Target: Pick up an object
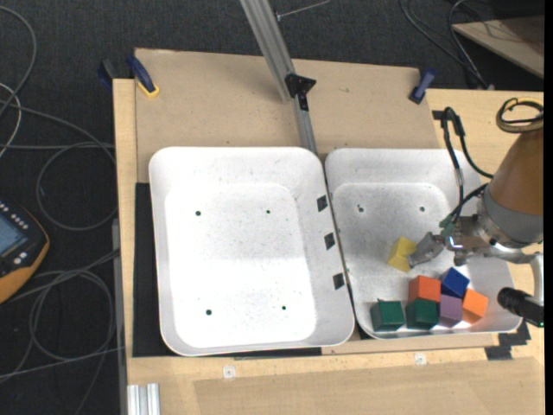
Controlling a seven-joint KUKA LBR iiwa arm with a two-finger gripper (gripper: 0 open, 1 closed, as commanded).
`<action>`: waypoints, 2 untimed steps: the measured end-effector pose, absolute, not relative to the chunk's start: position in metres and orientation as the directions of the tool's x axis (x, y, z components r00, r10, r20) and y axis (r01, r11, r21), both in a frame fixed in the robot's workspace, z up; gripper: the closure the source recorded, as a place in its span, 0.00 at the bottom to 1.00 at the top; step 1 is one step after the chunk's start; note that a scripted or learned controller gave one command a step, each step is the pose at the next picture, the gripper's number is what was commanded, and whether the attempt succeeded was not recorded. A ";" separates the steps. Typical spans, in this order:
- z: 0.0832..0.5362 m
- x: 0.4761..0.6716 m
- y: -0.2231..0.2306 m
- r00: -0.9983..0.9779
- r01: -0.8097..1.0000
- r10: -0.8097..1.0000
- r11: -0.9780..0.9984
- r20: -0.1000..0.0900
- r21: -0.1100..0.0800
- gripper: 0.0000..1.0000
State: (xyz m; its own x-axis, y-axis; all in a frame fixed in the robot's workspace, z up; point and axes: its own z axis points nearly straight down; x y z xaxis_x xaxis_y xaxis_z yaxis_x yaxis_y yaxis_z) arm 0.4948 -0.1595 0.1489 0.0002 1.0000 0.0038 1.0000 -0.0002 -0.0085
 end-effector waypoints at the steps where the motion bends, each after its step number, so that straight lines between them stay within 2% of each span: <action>1: 0.113 0.497 -0.159 -0.001 1.000 1.000 0.001 -0.001 0.005 0.00; 2: 0.122 0.497 -0.159 -0.001 1.000 1.000 0.001 0.000 0.005 1.00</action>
State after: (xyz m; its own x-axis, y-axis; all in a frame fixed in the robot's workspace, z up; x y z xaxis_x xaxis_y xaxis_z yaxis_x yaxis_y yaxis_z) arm 0.4968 -0.1592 0.1220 -0.0015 1.0000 -0.0004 1.0000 0.0015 0.0049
